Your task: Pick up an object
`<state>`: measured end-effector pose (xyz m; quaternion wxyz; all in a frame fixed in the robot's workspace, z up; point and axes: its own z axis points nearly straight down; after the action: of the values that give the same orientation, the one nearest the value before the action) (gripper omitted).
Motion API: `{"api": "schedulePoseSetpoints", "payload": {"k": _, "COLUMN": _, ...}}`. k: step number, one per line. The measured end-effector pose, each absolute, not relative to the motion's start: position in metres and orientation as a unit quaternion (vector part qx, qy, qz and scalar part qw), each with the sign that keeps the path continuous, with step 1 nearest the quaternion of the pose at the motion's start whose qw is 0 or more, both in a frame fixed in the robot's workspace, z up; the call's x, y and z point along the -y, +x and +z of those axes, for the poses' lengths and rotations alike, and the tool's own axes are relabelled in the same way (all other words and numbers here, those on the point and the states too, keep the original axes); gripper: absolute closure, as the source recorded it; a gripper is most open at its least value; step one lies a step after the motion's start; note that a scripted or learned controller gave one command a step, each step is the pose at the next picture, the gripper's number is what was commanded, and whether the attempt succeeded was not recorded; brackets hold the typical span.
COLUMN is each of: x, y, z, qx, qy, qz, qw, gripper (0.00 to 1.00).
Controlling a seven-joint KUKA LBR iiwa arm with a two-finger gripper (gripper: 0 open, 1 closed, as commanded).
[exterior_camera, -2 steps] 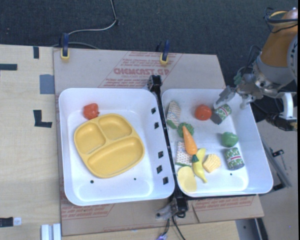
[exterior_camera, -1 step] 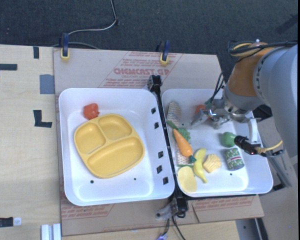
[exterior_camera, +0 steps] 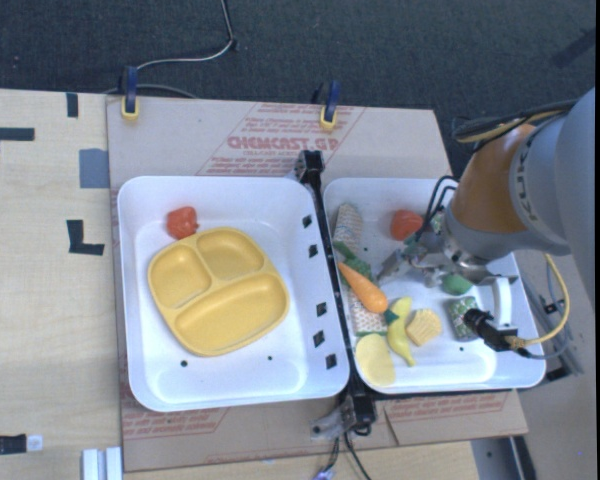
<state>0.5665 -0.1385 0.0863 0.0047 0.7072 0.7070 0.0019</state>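
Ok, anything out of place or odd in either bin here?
Nothing damaged or spilled. The yellow divided plate sits askew in the left bin, with a red item beside it. In the right bin the toy foods are crowded, the carrot lying across others.

"chemcast gp" on cardboard sheet (exterior_camera: 270,138)

The arm (exterior_camera: 540,183) runs off the frame's edge at three o'clock, and its wrist covers part of the right bin (exterior_camera: 435,373). A green thing (exterior_camera: 456,284) peeks from under the wrist, mostly hidden. The gripper (exterior_camera: 398,263) fingers are too small to read.
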Motion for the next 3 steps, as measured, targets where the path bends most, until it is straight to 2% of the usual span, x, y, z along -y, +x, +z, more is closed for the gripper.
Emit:
{"api": "schedulePoseSetpoints", "payload": {"k": 1, "x": 0.098, "y": 0.507, "z": 0.087, "qx": -0.706, "qy": 0.708, "qz": 0.0029, "qw": 0.007, "gripper": 0.00}}
{"api": "schedulePoseSetpoints", "payload": {"k": 2, "x": 0.094, "y": 0.508, "z": 0.095, "qx": -0.707, "qy": 0.707, "qz": 0.0042, "qw": 0.000, "gripper": 1.00}}
{"api": "schedulePoseSetpoints", "payload": {"k": 3, "x": 0.031, "y": 0.524, "z": 0.226, "qx": -0.708, "qy": 0.706, "qz": -0.0017, "qw": -0.001, "gripper": 1.00}}
